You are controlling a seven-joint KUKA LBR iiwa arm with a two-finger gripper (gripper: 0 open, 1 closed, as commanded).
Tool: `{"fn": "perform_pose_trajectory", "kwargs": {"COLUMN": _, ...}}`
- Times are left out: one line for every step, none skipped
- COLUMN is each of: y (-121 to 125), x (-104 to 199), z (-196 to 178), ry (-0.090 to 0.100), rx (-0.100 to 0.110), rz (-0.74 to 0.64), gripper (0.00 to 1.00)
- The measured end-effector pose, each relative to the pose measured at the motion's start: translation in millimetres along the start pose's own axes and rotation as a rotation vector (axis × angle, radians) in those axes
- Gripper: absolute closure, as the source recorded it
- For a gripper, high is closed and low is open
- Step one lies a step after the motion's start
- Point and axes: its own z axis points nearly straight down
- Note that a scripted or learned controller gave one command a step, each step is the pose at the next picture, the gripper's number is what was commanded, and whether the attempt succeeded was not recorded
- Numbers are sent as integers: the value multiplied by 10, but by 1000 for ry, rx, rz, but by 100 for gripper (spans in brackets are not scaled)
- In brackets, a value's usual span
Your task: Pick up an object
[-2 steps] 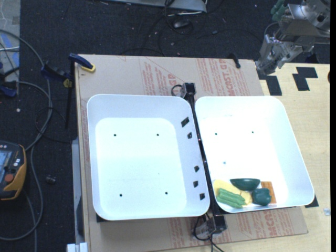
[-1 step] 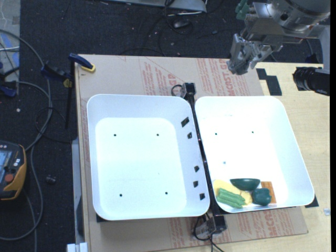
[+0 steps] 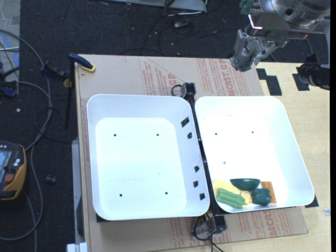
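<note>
A small heap of objects is seen at the lower edge of the right bin [image 3: 283, 140], in the lower right of the frame. A light green ridged piece [image 3: 230, 198] lies with its long axis slanting from upper left to lower right. A dark green bowl-like shape [image 3: 245, 183] is set just above it, its long axis running left to right, and a rounded dark green object [image 3: 261, 196] lies just beside these. A yellow item [image 3: 224, 186] and an orange one [image 3: 268, 186] are partly covered by the others, so their outlines cannot be made out.

The gripper [image 3: 243, 62] is held in the upper right of the frame, above the cardboard sheet [image 3: 157, 72] and well apart from the heap; whether it is released or clenched cannot be told. The arm is cut off by the frame's top and right edges.

The left bin [image 3: 100, 156] adjoins the right one. Dark floor with cables [image 3: 31, 88] surrounds the bench.
</note>
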Motion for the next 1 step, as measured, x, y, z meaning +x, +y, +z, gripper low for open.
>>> {"fn": "perform_pose_trajectory", "kwargs": {"y": -395, "x": -221, "z": 1022, "ry": -1, "rx": 8, "rz": -32, "gripper": 100}}
